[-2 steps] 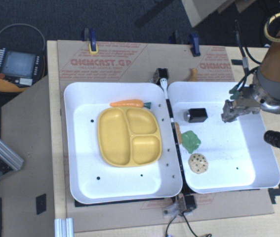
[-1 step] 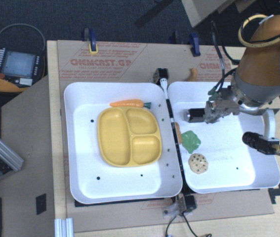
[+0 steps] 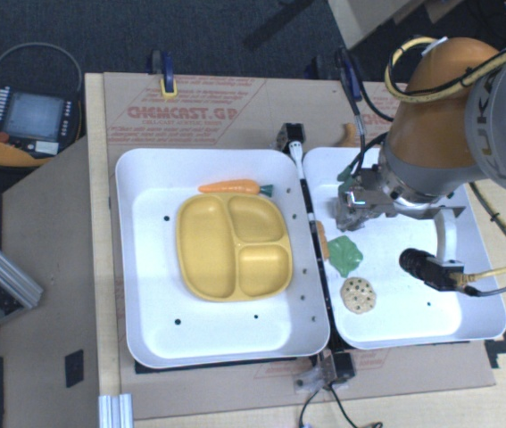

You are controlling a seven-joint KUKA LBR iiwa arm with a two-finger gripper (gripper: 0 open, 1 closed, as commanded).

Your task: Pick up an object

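Count, bench top:
white bins: 2 – left bin [image 3: 136, 266], right bin [image 3: 467, 324]
yellow divided tray [image 3: 233, 244]: 1, three compartments, in left bin
carrot [image 3: 231, 186]: 1, in left bin
green piece [image 3: 344, 254]: 1, in right bin
cookie [image 3: 358, 294]: 1, in right bin
arm: 1, gripper [image 3: 352, 205]: 1

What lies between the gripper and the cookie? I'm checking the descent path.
In the camera view, a green leafy piece lies between the gripper and the cookie, in the right bin.
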